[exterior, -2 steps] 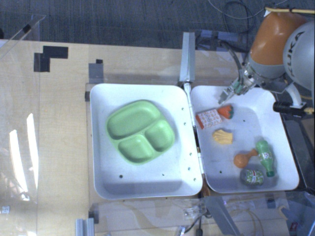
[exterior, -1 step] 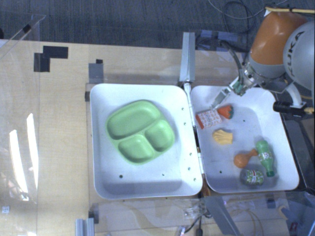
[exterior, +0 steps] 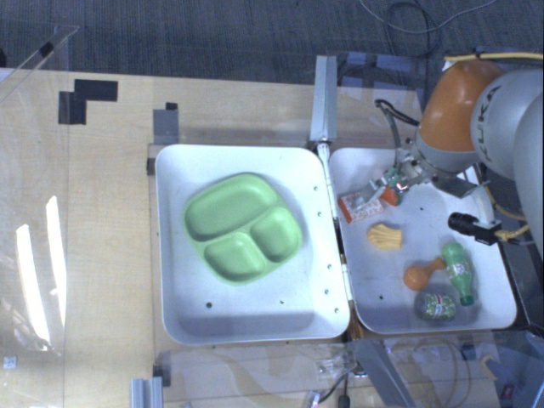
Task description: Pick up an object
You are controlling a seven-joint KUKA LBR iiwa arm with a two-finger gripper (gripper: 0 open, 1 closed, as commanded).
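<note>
Gripper [exterior: 399, 177] is low over the back-left part of the right white bin [exterior: 501, 313], the grey arm with the orange band [exterior: 455, 113] coming in from the upper right. Can't tell its state; the tip is a small blur against the clutter. Nearest candidate is the flat red-and-white packet [exterior: 361, 204], touching or just below-left of the tip. I can't say whether it's between anything or just lying under it, so I'm not counting it as grasped. Packet's long axis runs diagonally, low-left to high-right, roughly in line with the direction the wrist points, so a grasp would want to close across the short side. Next out is the pale yellow ridged lump [exterior: 384, 237], near, straight toward the front of the bin from the tip. Further front-right, well apart from the tip: orange pear-shaped toy [exterior: 422, 274], green plastic bottle [exterior: 459, 272] lying with its axis front-to-back, and a squat green-labelled can [exterior: 437, 306] on its side by the front wall. Left white bin [exterior: 183, 313] holds a green three-compartment plastic tray [exterior: 244, 226], well apart on the far side of the divider. My read: the packet is the target and nothing is lifted yet.
</note>
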